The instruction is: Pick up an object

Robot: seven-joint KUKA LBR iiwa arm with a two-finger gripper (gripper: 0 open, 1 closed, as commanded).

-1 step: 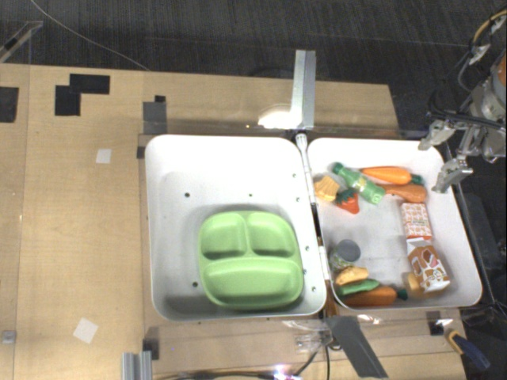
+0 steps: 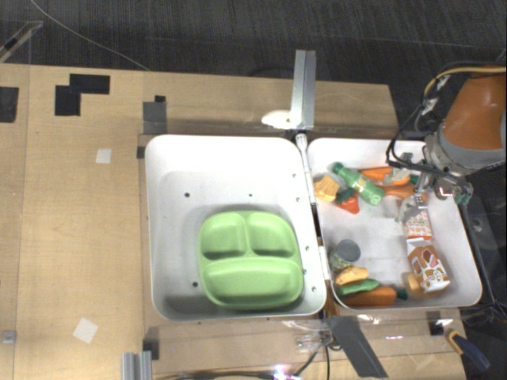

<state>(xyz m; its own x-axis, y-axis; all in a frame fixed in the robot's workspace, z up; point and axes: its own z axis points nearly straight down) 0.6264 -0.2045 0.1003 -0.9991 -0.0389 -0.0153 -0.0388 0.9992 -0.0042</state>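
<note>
Arm over the right bin's far corner, lining up a pick, nothing taken yet.

The likeliest target, a small white packet (image 2: pixel 417 224), lies flat in the right bin (image 2: pixel 474 285), just below the gripper (image 2: pixel 417 199); beside the gripper sits a cluster of a green bottle (image 2: pixel 356 179) and an orange carrot-like piece (image 2: pixel 388 176). The fingers hang right above the packet's upper end, maybe touching it, and it's too murky to call whether they're spread or closed, or gripping anything. I'd judge this the approach step: next comes a settle onto one item and a clean close. The green tray (image 2: pixel 250 258) fills the left bin (image 2: pixel 158 212) on the wooden surface (image 2: pixel 71 236), well apart.
</note>
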